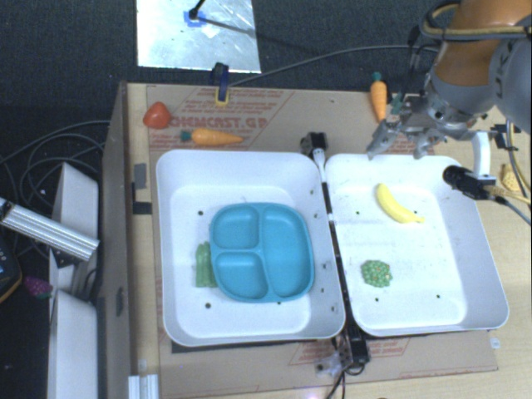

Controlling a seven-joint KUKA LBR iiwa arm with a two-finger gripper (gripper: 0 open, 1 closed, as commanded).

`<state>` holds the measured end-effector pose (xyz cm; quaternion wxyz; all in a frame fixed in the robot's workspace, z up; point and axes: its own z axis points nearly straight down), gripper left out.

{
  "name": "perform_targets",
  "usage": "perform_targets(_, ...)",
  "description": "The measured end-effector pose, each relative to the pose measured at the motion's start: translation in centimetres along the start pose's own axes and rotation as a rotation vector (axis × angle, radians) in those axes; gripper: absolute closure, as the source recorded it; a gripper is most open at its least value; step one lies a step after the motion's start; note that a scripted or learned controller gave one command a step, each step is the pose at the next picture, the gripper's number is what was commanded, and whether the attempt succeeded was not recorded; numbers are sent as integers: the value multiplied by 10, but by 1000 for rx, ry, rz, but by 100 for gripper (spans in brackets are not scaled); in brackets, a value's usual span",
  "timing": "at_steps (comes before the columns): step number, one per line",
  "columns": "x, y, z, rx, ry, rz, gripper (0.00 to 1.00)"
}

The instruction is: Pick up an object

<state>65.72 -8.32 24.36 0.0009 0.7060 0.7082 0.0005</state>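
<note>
Gripper (402, 144): fingers spread, nothing between them, hovering over the far rim of the right bin (478, 302).
Banana (396, 204): yellow, on the right bin's floor, near the gripper and below it in the view.
Green lump (376, 273): nearer the bin's front, apart from the banana.
Left bin (179, 223): holds a blue divided plate (260, 250), with a green piece (203, 266) touching its left edge.
Bench beyond the bins: two carrots (211, 137) (379, 98) and a tomato (156, 115).
</note>
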Motion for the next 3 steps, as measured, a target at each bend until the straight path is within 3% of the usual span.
perform_targets(1,-44,-4,71,2,-1,1,0)
perform_targets(2,-60,-7,160,2,0,2,0)
perform_targets(3,-60,-6,148,-1,0,1,100)
